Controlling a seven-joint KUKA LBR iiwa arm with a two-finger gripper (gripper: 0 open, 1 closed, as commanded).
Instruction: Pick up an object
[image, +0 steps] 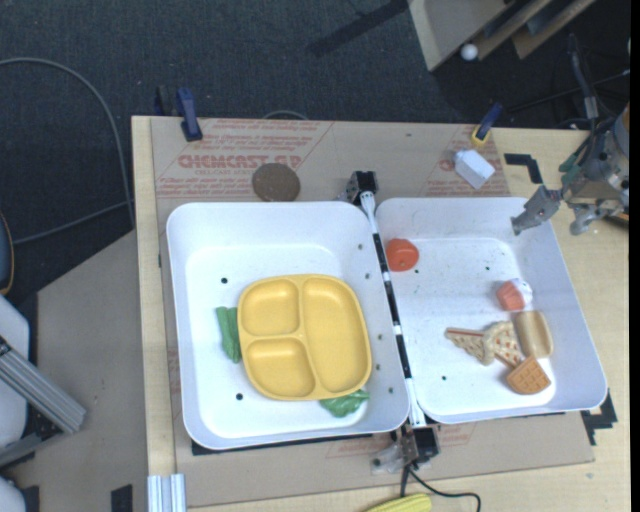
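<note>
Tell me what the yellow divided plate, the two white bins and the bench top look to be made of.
Yellow three-compartment plate: likely moulded plastic, smooth, soft sheen, rounded dividers.
Left white bin and right white bin: probably thin formed plastic, matte-glossy, rounded corners.
Bench top: seems printed corrugated cardboard, tan with red lettering, dull finish.

Right bin (560, 300): orange disc (402, 254) near left wall; pink block (512, 296), bun (532, 333), pizza slice (487, 343) and waffle (528, 377) clustered toward right wall.

a brown disc (275, 183) and two blue clamps (187, 113) sit on the cardboard-topped bench (330, 150).
</note>
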